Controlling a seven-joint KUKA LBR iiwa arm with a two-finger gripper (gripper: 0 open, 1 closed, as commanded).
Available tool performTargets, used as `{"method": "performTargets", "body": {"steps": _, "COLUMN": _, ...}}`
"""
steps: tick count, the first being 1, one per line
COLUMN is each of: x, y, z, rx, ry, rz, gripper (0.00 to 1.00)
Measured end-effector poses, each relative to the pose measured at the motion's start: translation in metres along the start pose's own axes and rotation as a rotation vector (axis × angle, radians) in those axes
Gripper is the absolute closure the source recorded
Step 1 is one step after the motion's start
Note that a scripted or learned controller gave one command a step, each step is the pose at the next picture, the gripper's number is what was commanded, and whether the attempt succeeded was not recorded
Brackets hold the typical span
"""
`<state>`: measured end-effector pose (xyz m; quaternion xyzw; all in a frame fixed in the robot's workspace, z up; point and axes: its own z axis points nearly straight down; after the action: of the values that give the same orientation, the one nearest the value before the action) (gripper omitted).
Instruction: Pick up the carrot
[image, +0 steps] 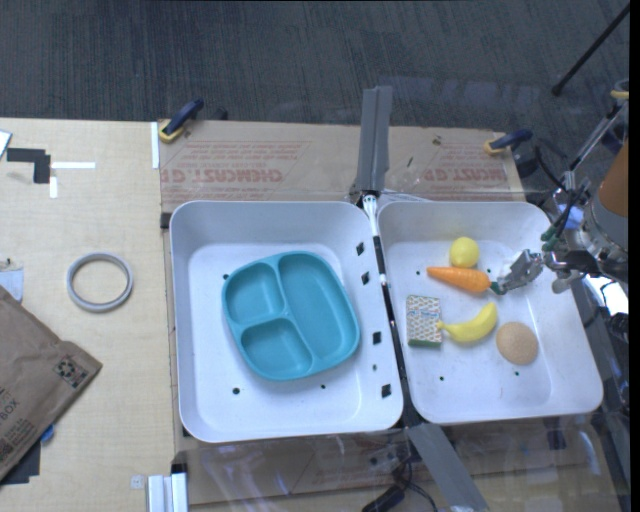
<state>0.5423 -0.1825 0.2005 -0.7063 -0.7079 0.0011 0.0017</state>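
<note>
Your carrot (458, 279) lies in the right bin (570, 400), just below the lemon (463, 251) and above the banana (472, 325). Your claw (516, 272) sits at its right, touching or almost touching the green stem end. The carrot's long axis runs nearly left to right across the view, its tip pointing left and slightly up, the stem toward the claw. You can't tell from here whether the claw is released or clenched; nothing is plainly gripped.

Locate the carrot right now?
Right bin, upper middle: carrot lies just below the lemon, above the banana, gripper at its right tip.
</note>
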Motion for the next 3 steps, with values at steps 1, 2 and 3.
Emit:
{"method": "performTargets", "body": {"steps": 1, "x": 0.0, "y": 0.047, "z": 0.108, "rx": -0.005, "ry": -0.002, "rz": -0.085, "gripper": 0.0}}
{"method": "performTargets", "body": {"steps": 2, "x": 0.038, "y": 0.073, "z": 0.109, "rx": -0.004, "ry": -0.002, "rz": 0.069, "gripper": 0.0}}
{"method": "performTargets", "body": {"steps": 3, "x": 0.038, "y": 0.069, "z": 0.104, "rx": 0.012, "ry": 0.0, "rz": 0.066, "gripper": 1.0}}
